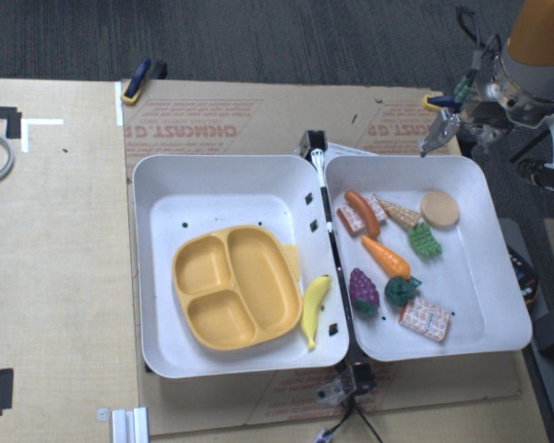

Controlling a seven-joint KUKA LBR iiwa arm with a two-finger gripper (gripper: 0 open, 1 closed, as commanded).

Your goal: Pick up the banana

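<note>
The yellow banana [313, 310] lies in the left bin [157, 266], at its right side, just beside the yellow divided plate [235, 287]. My gripper [440, 135] hangs above the far edge of the right bin [499, 289], well away from the banana, up at the right of the view. Nothing shows between its fingers.
The right bin holds a sausage [363, 212], a carrot [386, 257], purple grapes [364, 290], broccoli [402, 290], a round cookie [439, 209], a green piece [425, 241] and a cracker [426, 319]. A clamp [314, 143] sits where the bins meet at the back.
</note>
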